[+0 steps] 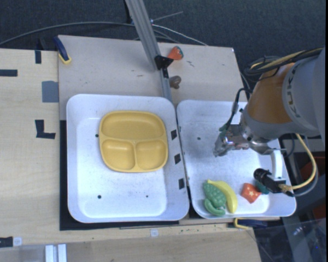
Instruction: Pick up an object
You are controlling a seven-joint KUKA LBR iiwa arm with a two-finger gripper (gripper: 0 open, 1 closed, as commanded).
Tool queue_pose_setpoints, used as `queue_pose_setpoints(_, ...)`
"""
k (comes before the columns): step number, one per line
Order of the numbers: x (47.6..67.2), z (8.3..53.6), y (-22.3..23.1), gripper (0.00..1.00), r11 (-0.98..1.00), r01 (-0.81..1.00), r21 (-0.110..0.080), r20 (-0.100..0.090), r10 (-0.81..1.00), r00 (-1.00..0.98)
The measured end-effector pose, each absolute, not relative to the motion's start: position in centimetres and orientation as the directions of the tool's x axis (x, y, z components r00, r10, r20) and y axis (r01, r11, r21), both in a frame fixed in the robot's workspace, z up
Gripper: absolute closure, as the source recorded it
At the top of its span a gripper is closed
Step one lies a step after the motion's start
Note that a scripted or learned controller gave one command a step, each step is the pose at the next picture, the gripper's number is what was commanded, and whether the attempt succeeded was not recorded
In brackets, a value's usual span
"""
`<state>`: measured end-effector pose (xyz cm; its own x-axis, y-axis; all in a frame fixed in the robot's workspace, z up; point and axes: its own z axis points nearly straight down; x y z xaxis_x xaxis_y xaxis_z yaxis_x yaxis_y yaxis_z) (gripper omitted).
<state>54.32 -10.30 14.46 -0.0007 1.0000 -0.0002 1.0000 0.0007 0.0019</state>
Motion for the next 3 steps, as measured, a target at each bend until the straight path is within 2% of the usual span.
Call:
queue_pose_setpoints(2, 54.1, 22.9, -10.4, 1.0, 0.002, 1.0, 0.003, -0.001, 1.0, -0.002)
queue_pose_setpoints(3, 55.0, 22.8, -4.1, 1.0, 0.008, 1.0, -0.001, 0.002, 1.0, -0.008)
